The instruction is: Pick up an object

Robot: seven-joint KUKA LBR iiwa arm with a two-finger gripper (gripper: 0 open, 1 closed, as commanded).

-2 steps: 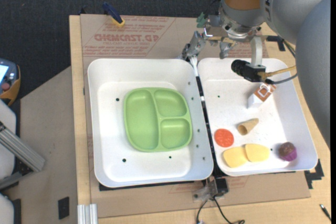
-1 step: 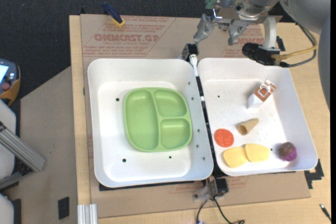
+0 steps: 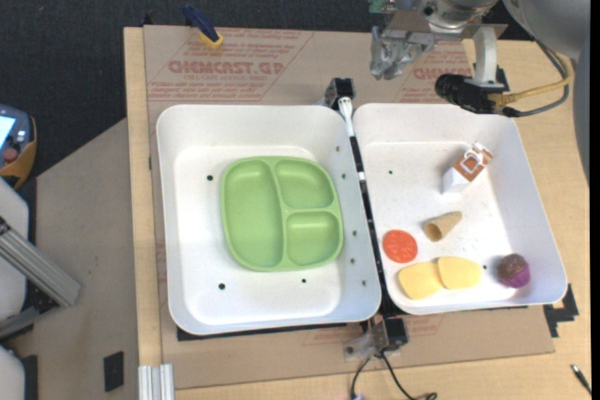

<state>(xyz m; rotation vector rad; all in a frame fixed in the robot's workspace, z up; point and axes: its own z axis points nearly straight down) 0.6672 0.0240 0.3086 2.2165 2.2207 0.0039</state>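
Observation:
My gripper hangs above the far edge of the right bin, over the cardboard behind it, with nothing between its fingers. In the right bin lie a small white and orange carton, a tan cone, a red disc, two yellow pieces side by side, and a purple ball. The left bin holds a green divided plate.
Both bins rest on a cardboard sheet. A blue and yellow clip sits at its far left edge. A black clamp joins the bins at the far side, another clamp at the near side.

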